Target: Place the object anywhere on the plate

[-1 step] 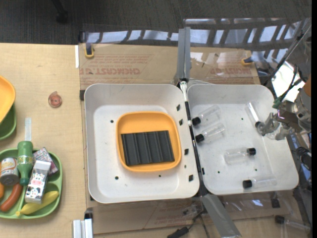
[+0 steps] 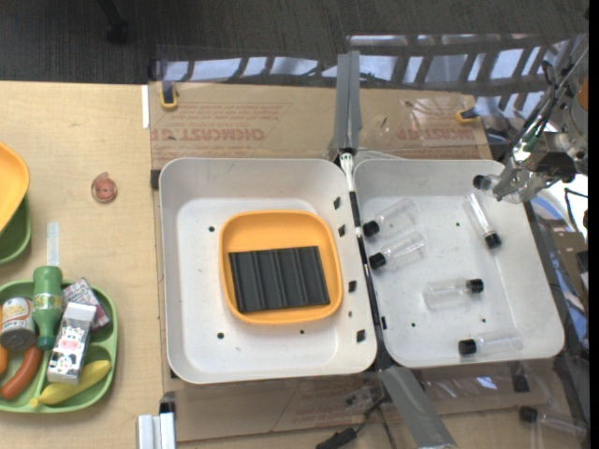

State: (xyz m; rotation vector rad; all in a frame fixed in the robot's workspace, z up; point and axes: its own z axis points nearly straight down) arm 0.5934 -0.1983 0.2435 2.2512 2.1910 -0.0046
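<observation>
far left of the gripper point(image 2: 517, 183) sits an orange-yellow plate point(image 2: 279, 228) with a dark grey ribbed centre, in a white bin point(image 2: 187, 279). just below-left of the gripper lie clear vials point(image 2: 482, 218) with black caps in another white bin point(image 2: 524, 325)

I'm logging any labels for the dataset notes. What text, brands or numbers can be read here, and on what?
Red print on the cardboard sheet behind the bins: upside down and blurred, not readable.
Small carton on the green tray: markings too small to read.
Can: label too blurred.
</observation>
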